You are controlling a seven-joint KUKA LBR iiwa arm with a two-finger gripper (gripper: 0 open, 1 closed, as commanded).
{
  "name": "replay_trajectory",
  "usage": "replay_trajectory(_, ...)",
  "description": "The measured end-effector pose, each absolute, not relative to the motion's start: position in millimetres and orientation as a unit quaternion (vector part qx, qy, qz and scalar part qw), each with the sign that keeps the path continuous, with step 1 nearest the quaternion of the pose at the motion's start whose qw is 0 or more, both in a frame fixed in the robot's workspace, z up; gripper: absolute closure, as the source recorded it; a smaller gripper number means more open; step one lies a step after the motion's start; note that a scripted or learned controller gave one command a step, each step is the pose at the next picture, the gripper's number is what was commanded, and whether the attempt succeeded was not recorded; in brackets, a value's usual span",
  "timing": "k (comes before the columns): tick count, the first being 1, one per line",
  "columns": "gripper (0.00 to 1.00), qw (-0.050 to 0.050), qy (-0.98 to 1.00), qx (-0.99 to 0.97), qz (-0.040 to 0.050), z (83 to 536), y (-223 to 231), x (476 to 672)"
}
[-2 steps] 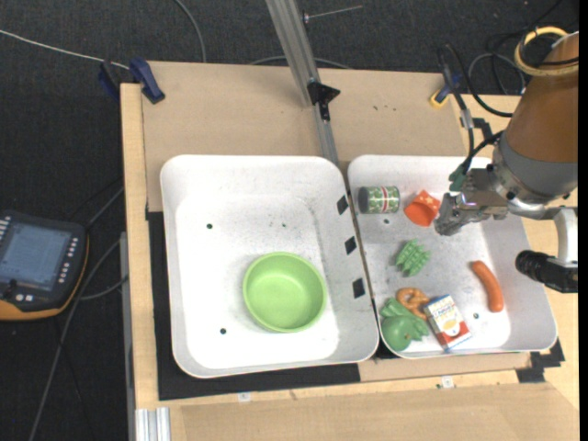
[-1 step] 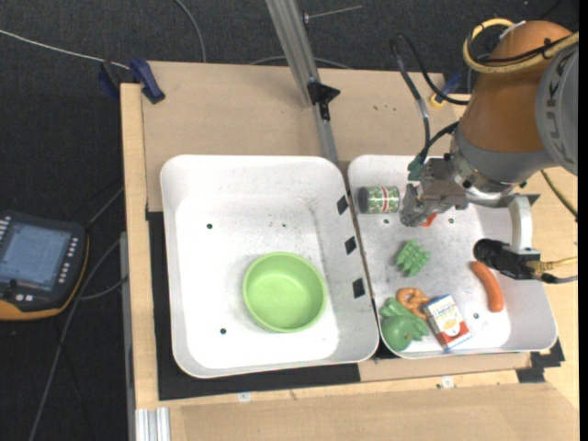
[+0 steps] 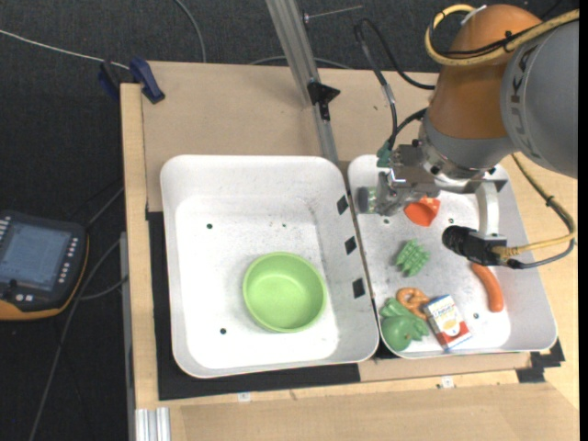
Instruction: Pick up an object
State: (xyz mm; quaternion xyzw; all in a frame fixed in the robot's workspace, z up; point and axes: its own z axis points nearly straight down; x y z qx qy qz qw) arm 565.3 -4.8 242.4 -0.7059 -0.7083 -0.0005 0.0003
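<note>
**End effector low over the right bin's far end, orange piece just beside it**

The end effector point(image 3: 397, 191) sits low in the right bin point(image 3: 528, 310), near its far-left corner by the divider between the 2 bins. Whether it is released or clenched, I cannot tell. The nearest candidate, a small orange piece point(image 3: 423, 212), lies just beside it, toward the camera and slightly right. Nothing shows between the tips. Further toward the near rim lie a green toy point(image 3: 412, 258), an orange carrot-like stick point(image 3: 488, 286) with its long axis running near-to-far, and a small box point(image 3: 447, 320). The left bin point(image 3: 184, 200) holds a green bowl point(image 3: 284, 290), well apart. Room is tight against the divider wall; the bin's middle is more open.
</note>
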Motion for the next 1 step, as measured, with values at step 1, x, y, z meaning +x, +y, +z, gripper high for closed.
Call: replay_trajectory(1, 1.0, 0.0, -0.709, -0.705, -0.0006, 249.1, 50.4, 582.9)
